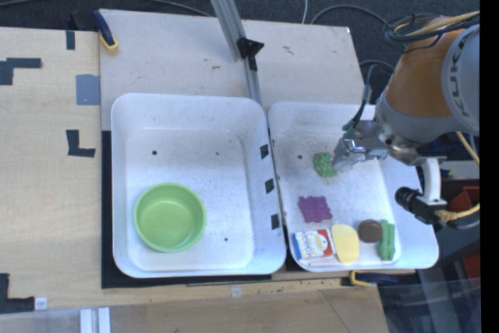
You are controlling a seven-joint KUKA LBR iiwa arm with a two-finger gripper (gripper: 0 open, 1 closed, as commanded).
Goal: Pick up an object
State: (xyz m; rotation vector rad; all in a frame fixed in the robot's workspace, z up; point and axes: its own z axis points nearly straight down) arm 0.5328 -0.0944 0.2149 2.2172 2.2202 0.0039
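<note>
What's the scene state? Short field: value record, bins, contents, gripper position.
left bin: green bowl, front-left part
right bin: small green lumpy object, purple object, red-and-white packet, yellow object, brown round object, green object
front row: packet, yellow, brown, green, along the near wall
gripper: over the right bin, right beside the green lumpy object
grasp: cannot tell

— What lies on the bench [47, 168]?
— 2 white bins. The left bin [187, 113] sits near the bench's middle, the right bin [292, 117] touches it, toward the right edge. A blue-yellow clamp [104, 30] grips the far edge.
</note>
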